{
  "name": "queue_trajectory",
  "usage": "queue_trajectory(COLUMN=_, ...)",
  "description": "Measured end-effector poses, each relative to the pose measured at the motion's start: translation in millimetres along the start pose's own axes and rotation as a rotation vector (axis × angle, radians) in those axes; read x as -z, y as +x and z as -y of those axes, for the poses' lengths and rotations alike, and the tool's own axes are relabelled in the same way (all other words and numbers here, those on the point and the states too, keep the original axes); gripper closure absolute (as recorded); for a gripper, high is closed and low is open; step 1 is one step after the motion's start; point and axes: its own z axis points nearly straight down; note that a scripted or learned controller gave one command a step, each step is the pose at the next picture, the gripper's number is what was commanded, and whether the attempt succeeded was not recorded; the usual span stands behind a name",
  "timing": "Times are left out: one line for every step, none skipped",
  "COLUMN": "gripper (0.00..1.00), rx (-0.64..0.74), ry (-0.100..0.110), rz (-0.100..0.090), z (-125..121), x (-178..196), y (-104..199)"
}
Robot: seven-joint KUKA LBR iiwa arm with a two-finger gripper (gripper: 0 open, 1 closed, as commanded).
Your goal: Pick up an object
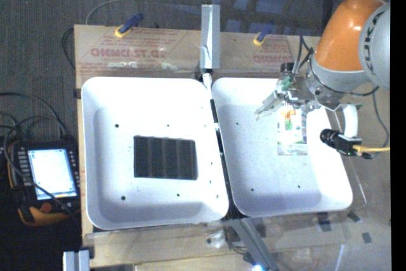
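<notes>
In the right bin [254,193], right of frame centre, the gripper [287,100] hangs fingers spread above a packet [292,133] that looks light, flat, slippery; best pinched across its narrow width.

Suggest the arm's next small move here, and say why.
Probably a short descent: the gripper hangs just above the clear packet in the right bin, with nothing visibly between its fingers, so lowering toward the packet's upper end looks sensible.

White bins [108,136]; dark ribbed block [165,157]; orange band [346,32].
</notes>
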Motion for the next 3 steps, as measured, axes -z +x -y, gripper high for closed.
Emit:
queue_trajectory(gripper=0.00, rx=-0.015, ry=-0.003, rz=0.002, z=-17.6, x=-113.1, y=-45.8)
queue_trajectory(gripper=1.00, rx=-0.013, ry=-0.001, rz=-0.002, z=-17.6, x=-105.1, y=-43.6)
queue_trajectory(gripper=1.00, rx=0.075, ry=-0.003, rz=0.001, z=-39.7, x=-24.0, y=-7.5)
